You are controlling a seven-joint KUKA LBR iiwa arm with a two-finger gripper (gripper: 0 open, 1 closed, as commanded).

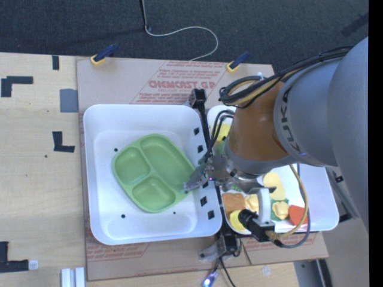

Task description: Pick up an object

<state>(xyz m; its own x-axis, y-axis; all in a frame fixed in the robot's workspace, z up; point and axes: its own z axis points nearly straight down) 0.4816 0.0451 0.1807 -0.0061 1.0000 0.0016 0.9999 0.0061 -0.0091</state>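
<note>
Two white bins sit side by side on a brown cardboard sheet, and we see the arm reaching in from the right, its orange band over the wall between them. In the left bin lies a green tray with three compartments, flat and turned at a slant, near the bin's right side. The gripper hangs low at the tray's right edge, just inside the left bin; it looks to be touching or nearly touching the tray's rim, though we cannot be sure. We cannot tell how its fingers stand, since the wrist hides most of them and the rest is dark and blurred. The right bin is largely covered by the arm; at its lower part we make out a small heap of toys, yellow, orange-red and tan pieces close together. A thin cable loops across the dark floor above the cardboard, and two blue-and-yellow clamps grip its top edge.
</note>
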